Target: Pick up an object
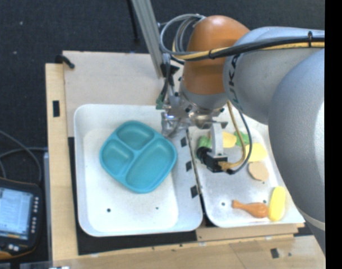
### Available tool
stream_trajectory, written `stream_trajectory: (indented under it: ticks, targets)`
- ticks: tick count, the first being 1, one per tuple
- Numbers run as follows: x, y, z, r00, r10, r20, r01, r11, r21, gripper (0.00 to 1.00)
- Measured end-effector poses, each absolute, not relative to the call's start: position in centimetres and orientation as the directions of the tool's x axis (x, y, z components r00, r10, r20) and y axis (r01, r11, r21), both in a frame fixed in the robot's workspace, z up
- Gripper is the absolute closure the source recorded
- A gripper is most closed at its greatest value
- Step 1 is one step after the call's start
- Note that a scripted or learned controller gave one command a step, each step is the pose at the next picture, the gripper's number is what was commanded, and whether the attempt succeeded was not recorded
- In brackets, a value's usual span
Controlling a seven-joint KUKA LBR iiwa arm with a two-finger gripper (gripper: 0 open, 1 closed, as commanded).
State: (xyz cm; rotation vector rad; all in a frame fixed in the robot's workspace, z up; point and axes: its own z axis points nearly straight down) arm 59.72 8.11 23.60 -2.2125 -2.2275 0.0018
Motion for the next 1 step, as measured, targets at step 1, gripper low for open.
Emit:
stream_trajectory:
  ticks: [1]
  targets:
    - [59.81, 7.83, 23.71, -0.001, 1.000, 0.001, 1.000, 0.001, 0.000, 0.00]
